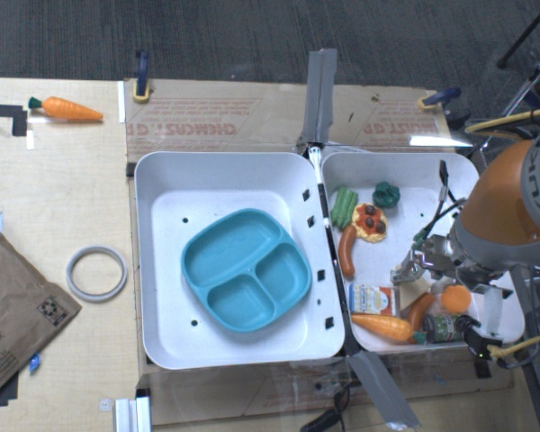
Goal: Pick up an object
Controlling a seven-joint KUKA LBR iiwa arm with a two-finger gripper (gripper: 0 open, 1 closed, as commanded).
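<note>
Gripper first: from my seat I see it low in the right bin, hanging over the toy food near that bin's front right corner, but I cannot tell from this angle how it is set or whether it has anything. Behind it the grey arm with its orange band comes in from the right.

Going down in size, I see the left bin, touching the right one along a shared edge, and in it a blue divided tray with three compartments, lying flat near the middle. Outside the bins, a brown cardboard box sits at the left edge of the bench, a grey ring just beyond its corner, and an orange toy carrot lies at the far left corner.

Inside the right bin I count smaller pieces: a second carrot along the front wall, a red sausage near the left wall, a green vegetable behind it, a small pizza slice beside that, a dark green piece, a small carton, and an orange ball just beside the gripper.
</note>
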